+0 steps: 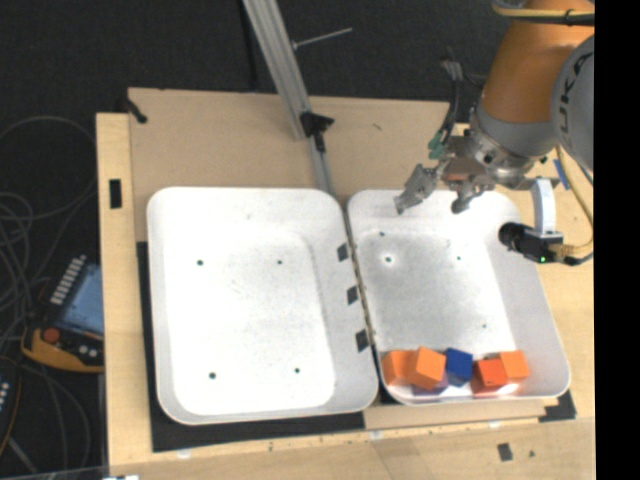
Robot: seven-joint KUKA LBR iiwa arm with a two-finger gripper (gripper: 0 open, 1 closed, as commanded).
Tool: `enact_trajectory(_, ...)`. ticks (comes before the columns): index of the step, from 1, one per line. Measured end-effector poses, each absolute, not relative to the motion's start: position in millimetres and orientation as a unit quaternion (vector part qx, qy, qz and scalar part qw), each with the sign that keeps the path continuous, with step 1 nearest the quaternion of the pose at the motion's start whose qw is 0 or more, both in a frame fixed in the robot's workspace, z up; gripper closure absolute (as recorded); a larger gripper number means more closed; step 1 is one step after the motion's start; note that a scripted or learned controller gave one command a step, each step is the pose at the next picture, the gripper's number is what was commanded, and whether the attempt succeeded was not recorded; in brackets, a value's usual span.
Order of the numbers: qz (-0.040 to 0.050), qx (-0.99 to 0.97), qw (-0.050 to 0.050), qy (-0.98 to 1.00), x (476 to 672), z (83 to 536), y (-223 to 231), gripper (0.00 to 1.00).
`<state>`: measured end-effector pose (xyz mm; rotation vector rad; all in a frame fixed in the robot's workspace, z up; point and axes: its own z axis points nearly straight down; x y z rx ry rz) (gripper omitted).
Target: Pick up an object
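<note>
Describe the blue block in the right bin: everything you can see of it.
The blue block is a small cube-like piece, matte dark blue. It sits on the floor of the right bin by the near wall, in a row of orange blocks, touching or nearly touching them on both sides. The gripper is far from it.

The table (230, 133) is a tan board with a dark mat (150, 408) laid on it. Two shallow white bins rest side by side on the mat, touching along their inner edges: the left bin (170, 298) and the right bin (520, 298). A small black clip (116, 194) sits near the table's left edge.
</note>
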<state>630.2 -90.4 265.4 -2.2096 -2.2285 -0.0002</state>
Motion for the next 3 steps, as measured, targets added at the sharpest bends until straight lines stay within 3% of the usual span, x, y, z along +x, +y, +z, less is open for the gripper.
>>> enact_trajectory(1,0.0032,-0.708,0.003,-0.706,569.0,150.6,-107.1,0.0)
enact_trajectory(2,-0.0006,-0.71,-0.001,-0.704,537.3,185.3,-119.7,0.0)
enact_trajectory(3,-0.002,-0.708,-0.005,-0.706,514.9,262.3,-138.1,0.0)
